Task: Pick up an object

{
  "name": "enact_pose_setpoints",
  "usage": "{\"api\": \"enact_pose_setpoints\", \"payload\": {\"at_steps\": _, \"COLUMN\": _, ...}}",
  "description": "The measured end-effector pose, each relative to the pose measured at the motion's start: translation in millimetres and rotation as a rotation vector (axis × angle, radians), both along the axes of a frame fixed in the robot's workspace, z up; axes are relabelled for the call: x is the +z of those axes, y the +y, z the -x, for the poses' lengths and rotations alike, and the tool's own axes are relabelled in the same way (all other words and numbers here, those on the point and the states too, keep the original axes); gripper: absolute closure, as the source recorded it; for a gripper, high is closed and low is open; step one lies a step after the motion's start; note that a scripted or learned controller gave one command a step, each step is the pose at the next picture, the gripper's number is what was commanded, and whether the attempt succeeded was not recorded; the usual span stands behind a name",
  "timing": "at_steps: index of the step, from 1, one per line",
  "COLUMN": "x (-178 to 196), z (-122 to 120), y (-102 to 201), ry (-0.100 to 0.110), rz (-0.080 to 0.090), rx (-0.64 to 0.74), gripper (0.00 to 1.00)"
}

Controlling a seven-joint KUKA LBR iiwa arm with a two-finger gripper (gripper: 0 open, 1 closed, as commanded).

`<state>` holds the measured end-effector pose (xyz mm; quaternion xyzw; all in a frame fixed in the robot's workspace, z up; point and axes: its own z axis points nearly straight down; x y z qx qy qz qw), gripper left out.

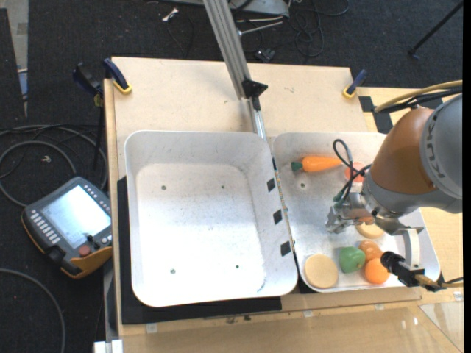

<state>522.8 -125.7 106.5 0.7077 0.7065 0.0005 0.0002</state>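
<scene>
Overhead, two white bins sit on a tan bench over dark cabled floor; fingers' state unclear.

Two bins are sitting side by side on the counter. The left bin is lying next to the right bin, edges touching in the middle. In the right bin, a toy carrot is lying at the back. At the front, a round cookie is sitting leftmost, w/ a pepper just right of it, then a ball. The pincer is hanging btwn carrot & pepper. A handheld screen is lying on the floor, left of the counter.
</scene>
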Motion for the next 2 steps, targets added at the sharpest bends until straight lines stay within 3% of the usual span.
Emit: {"api": "enact_pose_setpoints", "payload": {"at_steps": 2, "x": 87.1, "z": -0.8, "y": -9.3, "ry": -0.004, "rz": 0.002, "rx": 0.004, "gripper": 1.0}}
